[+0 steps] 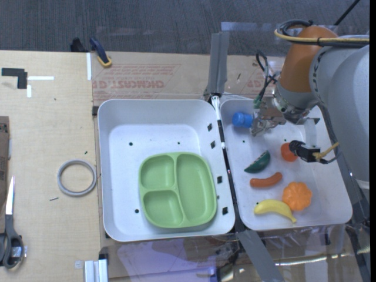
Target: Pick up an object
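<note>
The right bin [329,216] holds several toy foods. A blue object [239,120] lies at its far left corner. Nearer lie a dark green wedge [257,163], a reddish sausage [265,181], an orange round fruit [297,195] and a yellow banana [275,209]. A small red-orange piece [286,151] sits at the right, next to a black cable end. My gripper [262,124] hangs low over the bin's far end, just right of the blue object. I see nothing held in it.
The left bin [117,157] holds a green divided plate [176,190]. On the bench to the left lie a tape ring [77,177] and scissors [9,245]. The grey arm [346,87] covers the right bin's far right side.
</note>
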